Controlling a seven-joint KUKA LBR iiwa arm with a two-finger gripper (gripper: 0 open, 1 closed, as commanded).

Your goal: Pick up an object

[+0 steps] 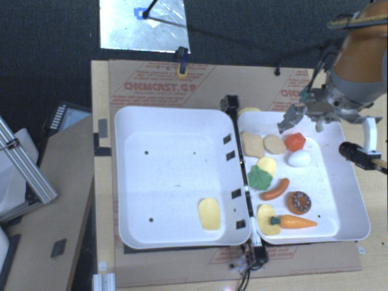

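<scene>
Camera view looks down on a brown cardboard sheet (157, 83) on the bench, with two shallow white plastic bins on top of it. Of the two, the big white left bin (176, 174) takes up the middle of the frame. Just one thing lies in it: a flat pale yellow oval piece (209, 213) near its lower right corner.

Next to it, the white right bin (345, 180) holds lots of toy food. Near its top lie two tan bread-like slices (262, 143), with a red tomato (295, 141) and a white egg (299, 159) beside them. In the middle sit a green leafy vegetable (259, 178) and an orange-red sausage (275, 189). Lower down are a brown round donut (299, 202) and an orange carrot (296, 222).

At the upper right of the frame, the grey robot arm with an orange band (362, 53) reaches in. Its two-finger gripper (306, 121) hangs over the top of the right bin, just above the tomato. Its fingers are spread apart with nothing between them.

At the top of the frame lies a shiny silver square sheet (143, 16).
</scene>
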